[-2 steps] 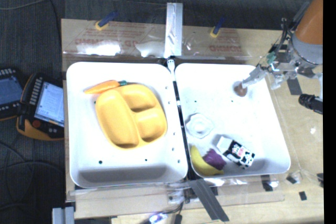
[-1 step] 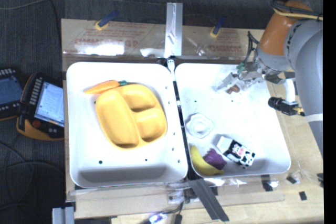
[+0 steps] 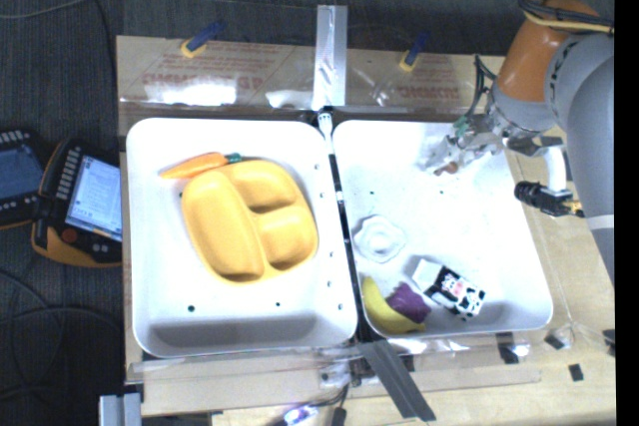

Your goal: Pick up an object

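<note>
Gripper (image 3: 454, 153) sat low at the back of your right bin (image 3: 519, 234); can't tell its state.
Your arm (image 3: 559, 65) came in from the right, orange band up top, gripper blurry over the bin's far corner, nothing seen held in it. Pickable stuff in that right bin was all up front, well apart from the gripper: clear plastic cup (image 3: 379, 237) near the middle divider, yellow banana (image 3: 384, 312) at the front-left corner, purple object (image 3: 407, 298) lying on the banana, black-and-white cow-print box (image 3: 449, 288) just beside it to the right. Left bin (image 3: 150, 304) had a yellow divided tray (image 3: 250, 217) with an orange carrot (image 3: 195, 164) touching its back edge. Blue-and-yellow clips (image 3: 203, 38) were on the back board, handheld pendant (image 3: 75, 205) off the bench on the left.
</note>
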Tool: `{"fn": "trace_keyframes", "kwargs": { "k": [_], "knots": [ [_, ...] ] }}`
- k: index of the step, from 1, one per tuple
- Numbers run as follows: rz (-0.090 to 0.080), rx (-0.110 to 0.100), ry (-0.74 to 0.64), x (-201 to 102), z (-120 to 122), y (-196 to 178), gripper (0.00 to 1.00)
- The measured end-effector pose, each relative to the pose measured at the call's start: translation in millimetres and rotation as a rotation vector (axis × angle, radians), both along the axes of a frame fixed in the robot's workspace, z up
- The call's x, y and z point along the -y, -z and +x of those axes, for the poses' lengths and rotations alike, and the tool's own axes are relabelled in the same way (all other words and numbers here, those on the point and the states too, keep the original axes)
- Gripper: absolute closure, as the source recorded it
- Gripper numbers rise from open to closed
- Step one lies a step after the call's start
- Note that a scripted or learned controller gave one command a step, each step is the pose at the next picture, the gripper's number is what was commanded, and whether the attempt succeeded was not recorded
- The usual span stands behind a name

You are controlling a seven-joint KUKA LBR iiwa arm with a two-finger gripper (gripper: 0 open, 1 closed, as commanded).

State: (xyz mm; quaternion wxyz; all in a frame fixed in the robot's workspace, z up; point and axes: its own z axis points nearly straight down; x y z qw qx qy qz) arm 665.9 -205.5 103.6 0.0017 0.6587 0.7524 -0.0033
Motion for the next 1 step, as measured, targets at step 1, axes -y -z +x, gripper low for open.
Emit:
{"fn": "trace_keyframes", "kwargs": {
  "k": [1],
  "knots": [
    [0.005, 0.001, 0.259, -40.9, 2.7, -87.7, 1.0]
  ]
}}
